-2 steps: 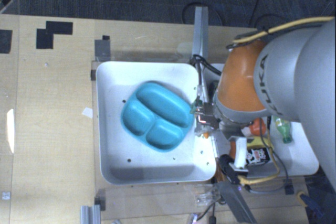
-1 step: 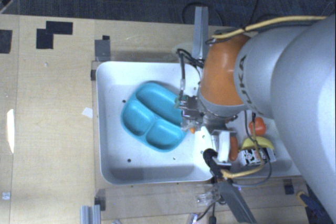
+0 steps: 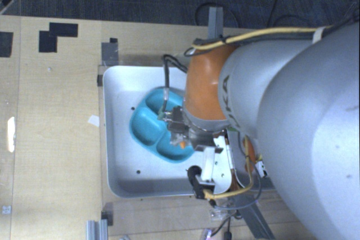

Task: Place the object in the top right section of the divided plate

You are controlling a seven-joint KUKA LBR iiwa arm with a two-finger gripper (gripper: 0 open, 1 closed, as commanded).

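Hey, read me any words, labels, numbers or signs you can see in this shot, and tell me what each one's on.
Grey lettering on the arm's orange band: a few characters show at its right edge, cut off by the grey casing, too blurred to read.
Black blocky marks on the wooden bench: shapes, not letters or numbers.
Blue divided plate and white bin: no text visible.

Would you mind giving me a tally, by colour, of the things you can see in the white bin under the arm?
Blue: 1, the divided plate
Orange: 1, a small bit on the plate by the arm's wrist; too hidden to name
Total: 2, both in the white bin
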